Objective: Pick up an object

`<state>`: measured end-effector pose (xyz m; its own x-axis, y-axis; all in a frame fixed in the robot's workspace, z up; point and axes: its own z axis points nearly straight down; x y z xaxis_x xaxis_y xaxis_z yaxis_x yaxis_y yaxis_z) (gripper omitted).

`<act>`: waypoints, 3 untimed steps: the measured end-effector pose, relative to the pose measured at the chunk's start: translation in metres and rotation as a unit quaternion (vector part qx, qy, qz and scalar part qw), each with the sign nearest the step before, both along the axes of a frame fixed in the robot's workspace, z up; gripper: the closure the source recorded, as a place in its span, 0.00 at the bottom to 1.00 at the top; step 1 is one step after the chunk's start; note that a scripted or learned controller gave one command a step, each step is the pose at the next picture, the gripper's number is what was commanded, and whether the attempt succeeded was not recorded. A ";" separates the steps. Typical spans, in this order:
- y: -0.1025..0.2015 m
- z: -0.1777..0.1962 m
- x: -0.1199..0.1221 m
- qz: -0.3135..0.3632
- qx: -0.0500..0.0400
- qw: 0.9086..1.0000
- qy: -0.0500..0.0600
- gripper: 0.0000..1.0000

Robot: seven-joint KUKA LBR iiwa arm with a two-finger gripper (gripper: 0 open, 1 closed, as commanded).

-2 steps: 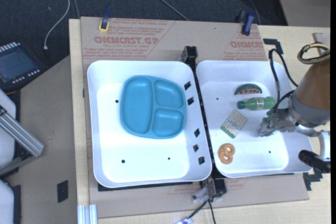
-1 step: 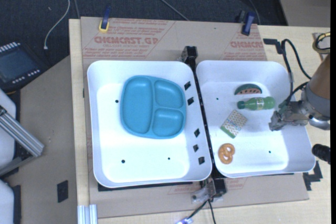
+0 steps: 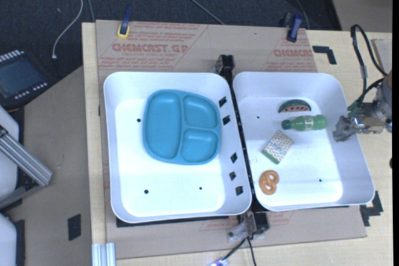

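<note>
You are at the approach step: nothing is lifted yet, and the pincer (image 3: 344,129) sits at the right rim of the right bin (image 3: 324,87), too small and blurred for you to tell whether it is apart or together. Your candidates all lie in that bin: a green bottle (image 3: 305,123) on its side, nearest the pincer; a watermelon slice (image 3: 294,107) just behind it; a small patterned packet (image 3: 277,147) near the middle; and a pretzel (image 3: 269,182) toward the front. The left bin (image 3: 124,152) holds a blue divided plate (image 3: 182,126). Next, you likely need to carry the pincer inward over one item, probably the bottle, and descend squarely. The bench's cardboard sheet (image 3: 156,47) reads what looks like "CHEMCAST GP" in red.
</note>
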<state>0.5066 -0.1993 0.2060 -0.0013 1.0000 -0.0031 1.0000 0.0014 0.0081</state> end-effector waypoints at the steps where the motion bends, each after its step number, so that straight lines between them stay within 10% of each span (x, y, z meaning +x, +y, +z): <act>1: 0.000 0.054 0.002 0.000 0.000 1.000 0.000 1.00; 3: 0.091 0.059 0.025 0.002 0.002 1.000 0.003 1.00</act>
<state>0.5316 -0.1085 0.2653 -0.0062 1.0000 0.0011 1.0000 0.0062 0.0025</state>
